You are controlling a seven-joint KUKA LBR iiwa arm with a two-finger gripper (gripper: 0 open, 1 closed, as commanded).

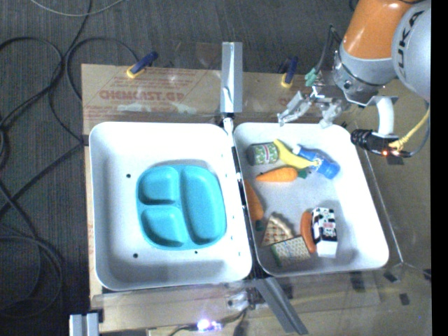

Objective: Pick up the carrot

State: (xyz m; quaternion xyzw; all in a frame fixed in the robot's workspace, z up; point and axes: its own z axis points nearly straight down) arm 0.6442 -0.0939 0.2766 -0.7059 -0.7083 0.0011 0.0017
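Above the right white bin's (364, 187) far rim, we see the two-finger gripper (310, 108) spread open, empty; approach step: descend onto the orange tapered carrot (278, 176).

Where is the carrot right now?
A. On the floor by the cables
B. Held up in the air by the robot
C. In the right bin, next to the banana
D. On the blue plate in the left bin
C: the carrot lies in the right bin, just below the banana, while the end effector hovers over the bin's far rim.
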